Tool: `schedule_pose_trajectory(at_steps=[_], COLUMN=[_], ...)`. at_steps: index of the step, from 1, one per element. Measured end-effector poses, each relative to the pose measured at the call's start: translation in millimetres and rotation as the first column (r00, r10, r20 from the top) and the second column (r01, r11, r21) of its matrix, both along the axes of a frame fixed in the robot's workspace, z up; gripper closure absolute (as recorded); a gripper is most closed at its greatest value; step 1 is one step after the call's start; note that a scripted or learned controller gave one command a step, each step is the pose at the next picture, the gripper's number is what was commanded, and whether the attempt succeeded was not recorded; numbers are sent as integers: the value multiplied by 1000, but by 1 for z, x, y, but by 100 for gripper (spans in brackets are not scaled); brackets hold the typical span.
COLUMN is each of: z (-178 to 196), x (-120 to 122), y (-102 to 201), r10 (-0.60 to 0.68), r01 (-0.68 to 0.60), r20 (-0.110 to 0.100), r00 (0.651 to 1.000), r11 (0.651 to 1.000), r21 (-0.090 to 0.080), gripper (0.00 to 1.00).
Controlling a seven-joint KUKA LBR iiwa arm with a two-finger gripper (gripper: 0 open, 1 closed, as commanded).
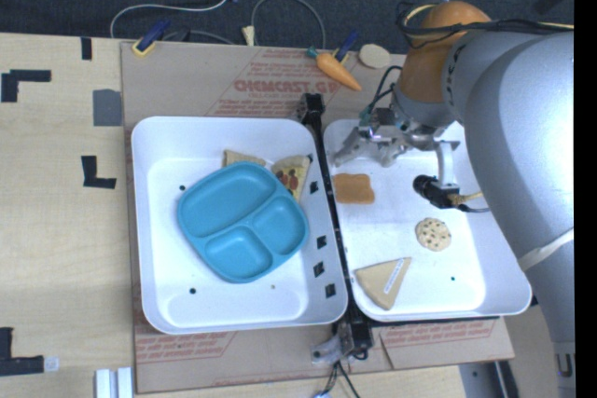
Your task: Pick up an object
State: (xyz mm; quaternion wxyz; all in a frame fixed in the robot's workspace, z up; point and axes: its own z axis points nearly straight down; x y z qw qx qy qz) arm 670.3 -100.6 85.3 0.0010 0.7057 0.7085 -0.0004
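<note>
A: Spotted the gripper [366,144]?
B: Yes. Hanging over the far left part of the right bin [485,280], close to the wall shared with the left bin [159,200].
A: Wide or narrow?
B: Cannot tell from this angle.
A: And to pick from?
B: Three things in that same bin. First a brown toast [354,189], lying flat just beside the gripper on the nearer side, close to the bin's left wall. Then a round cookie [433,234], speckled dark, further right and nearer the front, well apart from the toast. Last a pale wedge [382,281] of sandwich, flat near the front edge, lower than the cookie and a little to its left.
A: Touching one another?
B: No, all three apart.
A: Over in the left bin?
B: Holds a blue plate [242,221] with three sections, set at a slant across the middle. Tucked under its far edge, two flat slices [292,172], partly hidden.
A: Outside the bins?
B: An orange carrot [336,71] on the cardboard [270,75] behind them, near the right bin's far left corner.
</note>
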Motion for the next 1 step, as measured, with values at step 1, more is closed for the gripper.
schedule_pose_trajectory(at_steps=[1], z=[1], x=[-33], y=[0], r10=[-3], r01=[3], r20=[3], r00=[1000], r11=[1000], r21=[-1], gripper=[0])
